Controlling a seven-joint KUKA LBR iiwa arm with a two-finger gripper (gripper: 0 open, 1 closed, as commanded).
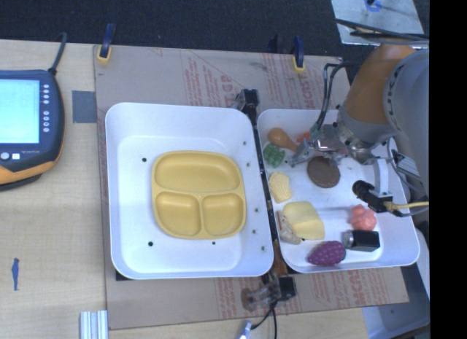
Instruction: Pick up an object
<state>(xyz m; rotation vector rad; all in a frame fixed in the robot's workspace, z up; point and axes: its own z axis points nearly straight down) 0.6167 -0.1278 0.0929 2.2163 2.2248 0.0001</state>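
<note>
A bunch of purple grapes (326, 253) lies at the near edge of the right bin (406, 256), beside a yellow block (303, 219) and corn (279, 186). The yellow tray (198, 192) sits alone in the left bin (128, 184). The gripper (315, 149) hovers by a brown disc (323, 172); its grasp I cannot tell.

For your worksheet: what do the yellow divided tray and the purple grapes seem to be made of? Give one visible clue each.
Yellow divided tray: likely moulded plastic, matte; even colour and rounded compartment edges. Purple grapes: probably plastic or rubber toy food; uniform colour and a bumpy, slightly shiny surface.
</note>
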